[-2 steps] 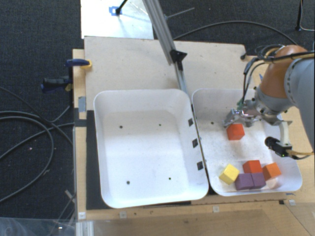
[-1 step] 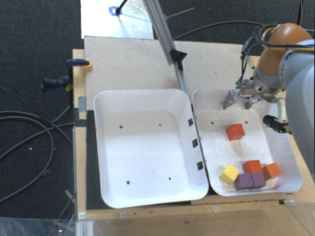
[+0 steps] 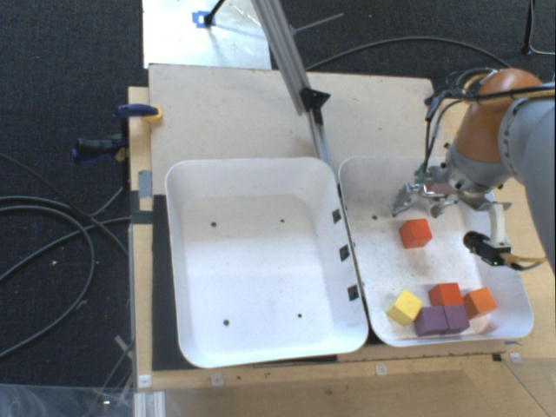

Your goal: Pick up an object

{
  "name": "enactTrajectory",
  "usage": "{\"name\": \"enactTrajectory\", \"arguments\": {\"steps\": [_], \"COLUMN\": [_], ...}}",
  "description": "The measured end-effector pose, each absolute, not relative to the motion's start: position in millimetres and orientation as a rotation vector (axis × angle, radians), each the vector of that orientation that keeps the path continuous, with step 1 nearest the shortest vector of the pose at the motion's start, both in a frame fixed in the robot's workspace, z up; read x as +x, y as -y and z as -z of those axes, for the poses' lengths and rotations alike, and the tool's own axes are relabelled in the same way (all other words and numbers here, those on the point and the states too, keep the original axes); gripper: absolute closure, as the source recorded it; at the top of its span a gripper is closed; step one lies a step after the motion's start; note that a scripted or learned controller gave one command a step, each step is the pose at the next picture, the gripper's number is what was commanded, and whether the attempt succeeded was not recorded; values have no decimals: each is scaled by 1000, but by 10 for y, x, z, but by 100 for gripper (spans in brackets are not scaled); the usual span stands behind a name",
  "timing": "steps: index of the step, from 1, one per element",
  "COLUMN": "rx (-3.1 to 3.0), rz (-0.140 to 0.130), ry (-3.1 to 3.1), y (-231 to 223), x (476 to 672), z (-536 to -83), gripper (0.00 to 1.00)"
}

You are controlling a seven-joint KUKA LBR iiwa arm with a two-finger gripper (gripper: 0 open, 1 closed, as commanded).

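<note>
Right bin (image 3: 373, 259): yellow (image 3: 404, 307), purple (image 3: 441, 320) and orange blocks (image 3: 479, 301) cluster at its near edge, a lone red block (image 3: 415, 233) mid-bin, easiest to take, and beyond it the gripper (image 3: 423, 200) hovers with nothing between its parted fingers.

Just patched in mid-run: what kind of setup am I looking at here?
Most likely a robotics lab test bench, not a production line. Two shallow white bins sit on a plain board clamped at its edge, small coloured blocks serve as practice objects, and loose cables trail over dark carpet.
</note>
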State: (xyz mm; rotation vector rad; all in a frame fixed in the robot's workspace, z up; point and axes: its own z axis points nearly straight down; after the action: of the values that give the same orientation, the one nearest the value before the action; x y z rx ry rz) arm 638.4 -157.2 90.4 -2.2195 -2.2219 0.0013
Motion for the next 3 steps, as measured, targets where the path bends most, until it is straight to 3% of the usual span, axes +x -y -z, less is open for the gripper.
{"name": "enactTrajectory", "arguments": {"steps": [1,2,3], "rx": [-2218,-2216,-2225], "rz": [-2,9,0], "ry": [2221,2235,2224], "y": [1388,1128,1625], "x": [6045,6238,6412], "z": [-901,-1458,-883], "gripper": [0,0,0]}}
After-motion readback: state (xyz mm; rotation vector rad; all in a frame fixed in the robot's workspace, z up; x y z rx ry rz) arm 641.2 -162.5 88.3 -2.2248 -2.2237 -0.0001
